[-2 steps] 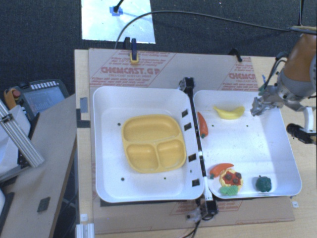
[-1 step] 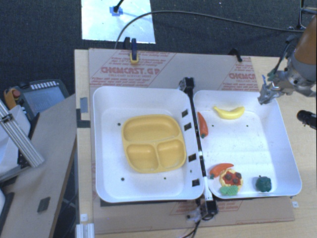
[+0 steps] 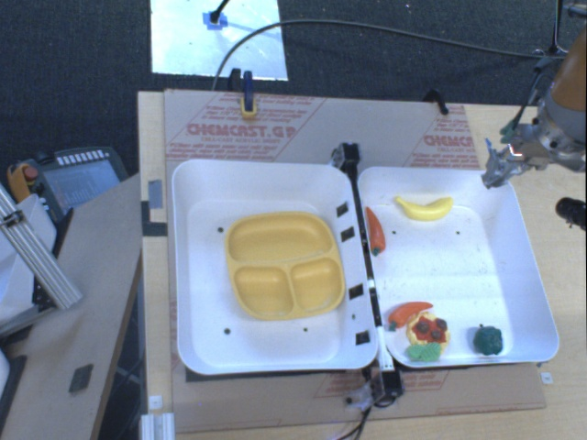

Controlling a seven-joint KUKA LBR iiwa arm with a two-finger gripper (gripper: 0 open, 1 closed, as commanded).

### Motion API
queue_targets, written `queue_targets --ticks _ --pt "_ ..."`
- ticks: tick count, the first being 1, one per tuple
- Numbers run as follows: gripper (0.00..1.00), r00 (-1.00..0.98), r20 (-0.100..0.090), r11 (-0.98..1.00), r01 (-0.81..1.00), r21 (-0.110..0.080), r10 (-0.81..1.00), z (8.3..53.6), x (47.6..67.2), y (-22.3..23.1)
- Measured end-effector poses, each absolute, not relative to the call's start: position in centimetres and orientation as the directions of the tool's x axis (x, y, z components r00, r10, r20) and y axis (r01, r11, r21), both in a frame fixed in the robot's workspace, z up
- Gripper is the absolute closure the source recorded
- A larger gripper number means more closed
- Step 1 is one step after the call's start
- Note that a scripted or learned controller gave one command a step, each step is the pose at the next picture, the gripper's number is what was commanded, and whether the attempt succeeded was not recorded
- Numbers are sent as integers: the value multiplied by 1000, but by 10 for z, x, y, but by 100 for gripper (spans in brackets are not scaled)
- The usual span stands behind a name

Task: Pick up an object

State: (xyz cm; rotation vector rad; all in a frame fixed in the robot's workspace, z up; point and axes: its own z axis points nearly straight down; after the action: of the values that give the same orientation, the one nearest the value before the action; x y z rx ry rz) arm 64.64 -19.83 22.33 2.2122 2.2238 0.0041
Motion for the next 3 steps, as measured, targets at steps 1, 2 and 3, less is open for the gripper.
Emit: queue_targets --ticks 1,2,3 --pt "100 -8 0 8 1000 1 1000 214 648 -148" --pt "100 -7 0 7 1000 1 1000 209 646 -102" --pt "100 -10 2 10 1000 1 1000 206 647 -39"
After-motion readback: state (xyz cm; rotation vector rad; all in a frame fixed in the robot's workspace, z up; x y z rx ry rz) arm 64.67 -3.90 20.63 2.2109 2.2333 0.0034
